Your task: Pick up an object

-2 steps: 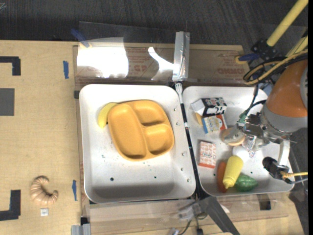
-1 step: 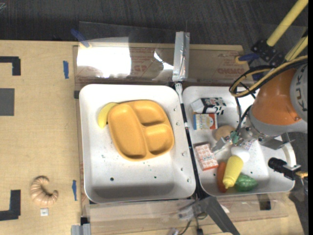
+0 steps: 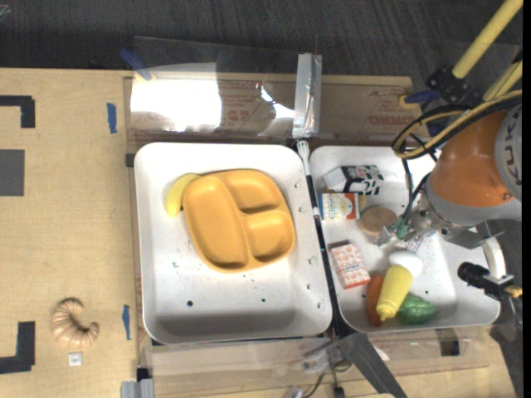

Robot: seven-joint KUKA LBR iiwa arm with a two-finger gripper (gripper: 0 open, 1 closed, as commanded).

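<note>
Arm (image 3: 477,168) reaches into right bin (image 3: 465,301) from 3 o'clock; end effector (image 3: 406,230) near bin centre, grip state cannot tell. Yellow bottle (image 3: 393,288) just beside at 6 o'clock, green toy (image 3: 417,309) touching it

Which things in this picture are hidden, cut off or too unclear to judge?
- Yellow curved object, camera view: mostly under the orange divided plastic tray.
- Gripper: blurred beneath the grey arm's orange band; its state is unreadable.
- Small printed cartons: labels too small to read.
- Green object: partly behind the yellow squeeze bottle.
</note>
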